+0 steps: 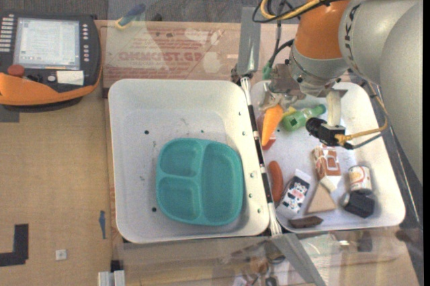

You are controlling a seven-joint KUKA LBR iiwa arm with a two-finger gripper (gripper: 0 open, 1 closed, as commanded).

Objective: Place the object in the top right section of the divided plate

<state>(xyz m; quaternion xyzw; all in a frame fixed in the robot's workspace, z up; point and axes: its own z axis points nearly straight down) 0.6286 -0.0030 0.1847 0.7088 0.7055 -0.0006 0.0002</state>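
Observation:
A teal divided plate [199,182] lies in the left white bin [127,144], with one long section on its right and two smaller ones on its left, all bare. My gripper [273,102] hangs over the upper left corner of the right bin [383,144], just right of the rim between the bins. An orange toy carrot [270,125] hangs wide end up between its fingers, and the gripper is shut on it. The carrot's thin tip points down toward the dividing rim.
A green bottle [300,118] lies just right of the carrot. Lower in the right bin are a red sausage [276,182], a small milk carton [294,192], a tan wedge [322,201], a can [358,178] and a black block [359,203]. An orange-edged control tablet [47,60] sits far left.

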